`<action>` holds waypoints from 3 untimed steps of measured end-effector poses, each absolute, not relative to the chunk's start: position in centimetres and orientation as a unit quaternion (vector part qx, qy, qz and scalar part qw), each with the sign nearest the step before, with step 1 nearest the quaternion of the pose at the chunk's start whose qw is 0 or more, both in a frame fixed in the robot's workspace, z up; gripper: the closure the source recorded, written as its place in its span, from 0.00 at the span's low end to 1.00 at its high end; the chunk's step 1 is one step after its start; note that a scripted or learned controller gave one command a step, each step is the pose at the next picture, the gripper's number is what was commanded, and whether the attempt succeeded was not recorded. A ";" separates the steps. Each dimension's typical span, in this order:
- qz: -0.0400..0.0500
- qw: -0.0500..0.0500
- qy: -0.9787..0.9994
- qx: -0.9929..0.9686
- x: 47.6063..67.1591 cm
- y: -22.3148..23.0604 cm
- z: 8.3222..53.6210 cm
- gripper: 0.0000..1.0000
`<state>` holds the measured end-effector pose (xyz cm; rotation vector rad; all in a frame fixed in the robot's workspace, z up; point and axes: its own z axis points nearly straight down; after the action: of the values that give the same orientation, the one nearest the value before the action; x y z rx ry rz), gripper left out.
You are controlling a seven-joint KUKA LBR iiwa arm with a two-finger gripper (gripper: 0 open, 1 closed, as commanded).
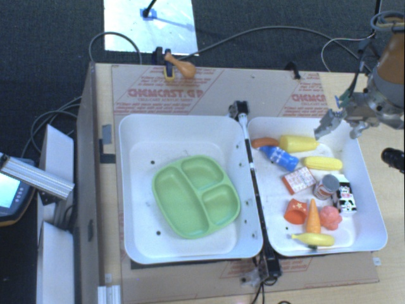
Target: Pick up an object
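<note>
Clutter is seen in the right bin, at the lower right of the frame. Nearest the bottom edge a yellow banana is laid, with an orange carrot, a pink piece and an orange cup just above it. Higher up, a small can, a checked red block, a black-and-white toy, a yellow corn cob, a blue bottle and a yellow cylinder are crowded together. In the left bin a green divided plate is held. The gripper hangs at the upper right, above the far rim of the right bin; its jaws are spread apart and nothing is held between them. The yellow cylinder is judged the easiest target: probably light, stiff plastic, smooth and apt to roll, so it should be taken across its short width near the middle.
</note>
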<state>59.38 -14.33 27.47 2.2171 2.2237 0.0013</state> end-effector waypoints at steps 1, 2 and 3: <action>-0.001 -0.001 0.709 0.706 60.9 -10.2 12.7 0.00; 0.004 0.006 0.708 0.706 58.6 -11.2 8.9 0.00; 0.005 0.009 0.708 0.706 57.0 -10.6 9.0 0.00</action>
<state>56.99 -10.56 9.02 2.2059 2.2102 0.0147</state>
